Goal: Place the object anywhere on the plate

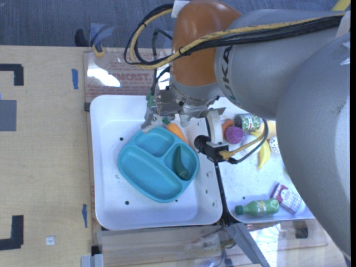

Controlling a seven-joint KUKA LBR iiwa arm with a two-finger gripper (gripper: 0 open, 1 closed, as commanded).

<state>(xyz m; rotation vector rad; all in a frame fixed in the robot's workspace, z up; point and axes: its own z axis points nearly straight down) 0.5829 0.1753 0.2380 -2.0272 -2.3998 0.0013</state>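
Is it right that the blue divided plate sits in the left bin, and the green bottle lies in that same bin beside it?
Not quite. The camera view shows the blue divided plate in the left bin, but the green bottle lies in the right bin, near its front edge, not beside the plate.

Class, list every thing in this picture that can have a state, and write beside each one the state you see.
Blue divided plate: flat in the left bin, nothing lying in its compartments.
Orange carrot: beside the plate's upper rim, under the gripper.
Green bottle: lying on its side, right bin.
Yellow banana: lying flat, right bin.
Purple object: right bin, partly hidden.
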